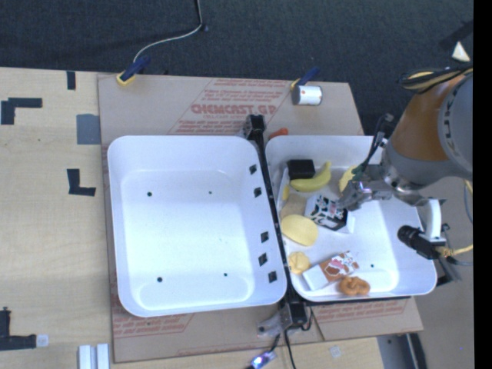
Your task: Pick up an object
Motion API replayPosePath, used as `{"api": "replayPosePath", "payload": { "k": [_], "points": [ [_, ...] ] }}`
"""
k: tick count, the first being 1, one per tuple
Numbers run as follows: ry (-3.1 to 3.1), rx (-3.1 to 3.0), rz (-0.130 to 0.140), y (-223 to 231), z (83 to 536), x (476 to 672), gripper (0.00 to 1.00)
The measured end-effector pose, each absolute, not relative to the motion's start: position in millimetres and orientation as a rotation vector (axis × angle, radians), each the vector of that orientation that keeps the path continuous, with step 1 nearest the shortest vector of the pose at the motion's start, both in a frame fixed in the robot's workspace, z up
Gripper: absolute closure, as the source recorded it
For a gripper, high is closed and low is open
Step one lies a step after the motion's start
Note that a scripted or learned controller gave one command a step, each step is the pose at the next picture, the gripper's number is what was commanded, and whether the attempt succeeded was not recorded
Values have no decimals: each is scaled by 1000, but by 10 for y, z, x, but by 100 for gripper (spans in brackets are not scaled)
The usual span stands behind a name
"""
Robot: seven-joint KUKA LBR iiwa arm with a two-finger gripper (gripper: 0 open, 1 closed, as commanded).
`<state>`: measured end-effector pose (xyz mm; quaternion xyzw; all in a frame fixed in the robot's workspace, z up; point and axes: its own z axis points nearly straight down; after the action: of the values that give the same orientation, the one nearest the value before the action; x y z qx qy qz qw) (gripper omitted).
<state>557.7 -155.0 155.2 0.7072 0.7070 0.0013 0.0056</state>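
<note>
We saw the gripper (pixel 355 196) low inside the right bin (pixel 384 283), just beside a black-and-white patterned item (pixel 329 211); we could not tell its state or whether it touched anything. Objects crowded that bin: a banana (pixel 313 180) against a black block (pixel 300 167), a pale yellow lump (pixel 298 230), a small tan piece (pixel 298 262), a red-and-white packet (pixel 338 266) and a brown pretzel-like piece (pixel 354 286). The left bin (pixel 184 221) sat alongside, touching it.

A pale wooden bench (pixel 46 229) carries a printed cardboard sheet (pixel 223 106); dark carpet (pixel 307 21) lies beyond, crossed by a cable (pixel 196 10).
</note>
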Motion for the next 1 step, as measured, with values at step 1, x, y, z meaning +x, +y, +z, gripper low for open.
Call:
{"api": "replayPosePath", "payload": {
  "k": [1],
  "points": [
    [2219,2221,-3,-1043,832,5163,100]
  ]
}}
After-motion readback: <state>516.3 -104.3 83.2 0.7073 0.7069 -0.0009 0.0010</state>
